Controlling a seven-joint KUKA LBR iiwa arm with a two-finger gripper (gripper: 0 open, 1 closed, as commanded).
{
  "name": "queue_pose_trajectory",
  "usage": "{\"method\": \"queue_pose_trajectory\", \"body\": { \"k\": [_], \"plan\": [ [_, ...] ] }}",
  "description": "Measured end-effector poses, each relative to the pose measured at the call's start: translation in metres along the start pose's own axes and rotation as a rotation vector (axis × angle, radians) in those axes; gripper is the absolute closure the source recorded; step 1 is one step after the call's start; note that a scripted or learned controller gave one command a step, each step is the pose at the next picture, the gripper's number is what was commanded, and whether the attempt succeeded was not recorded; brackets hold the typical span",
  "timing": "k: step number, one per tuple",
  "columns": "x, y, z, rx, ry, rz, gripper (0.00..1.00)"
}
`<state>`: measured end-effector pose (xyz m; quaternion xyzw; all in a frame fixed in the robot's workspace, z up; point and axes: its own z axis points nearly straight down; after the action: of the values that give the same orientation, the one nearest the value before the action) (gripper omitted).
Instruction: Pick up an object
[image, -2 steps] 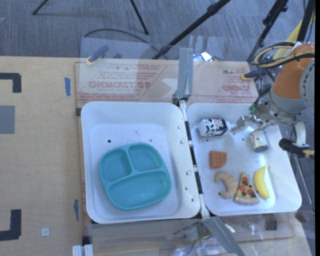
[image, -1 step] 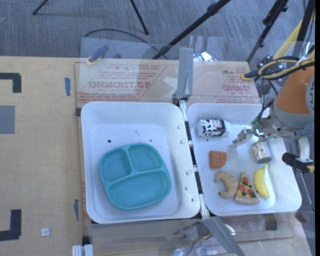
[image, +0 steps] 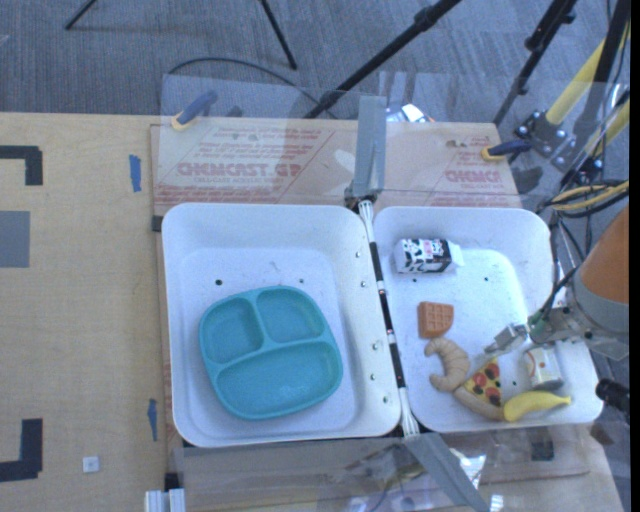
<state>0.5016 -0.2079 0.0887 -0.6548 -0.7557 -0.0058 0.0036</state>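
1. Teal divided plate (image: 270, 350), left white bin (image: 185, 300).
2. Black-and-white cow-patterned carton (image: 424, 255), upper right bin.
3. Orange waffle (image: 435, 319), tan croissant (image: 451, 362).
4. Red-spotted pizza slice (image: 482, 385), yellow banana (image: 535, 403), lower right.

Two shallow white bins sit side by side on the wooden bench (image: 80, 320), the left bin (image: 180, 300) touching the right bin (image: 480, 225) along a hinged seam at centre frame. A teal divided plate (image: 270, 350) lies flat in the left bin, toward its lower half. Behind the bins, a paper-backed sheet (image: 250, 165) printed CHEMCAST is pinned by a clamp (image: 192, 110) at its upper left corner. A strip of blue tape (image: 135, 172) sits just left of it. Black corner marks (image: 25, 165) line the far left. Grey carpet (image: 100, 50) and black stand legs (image: 400, 45) cross the top.
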Motion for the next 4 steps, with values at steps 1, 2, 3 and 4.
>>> {"method": "queue_pose_trajectory", "body": {
  "k": [1,2,3,4],
  "plan": [
    [0.048,0.045,0.002,-0.004,-0.016,-0.097,0.0],
    [0.094,0.112,0.003,-0.002,-0.015,-0.245,0.0],
    [0.081,0.154,0.005,0.031,0.0,-0.066,0.0],
    [0.081,0.167,0.008,0.059,0.006,0.032,0.0]
  ]
}}
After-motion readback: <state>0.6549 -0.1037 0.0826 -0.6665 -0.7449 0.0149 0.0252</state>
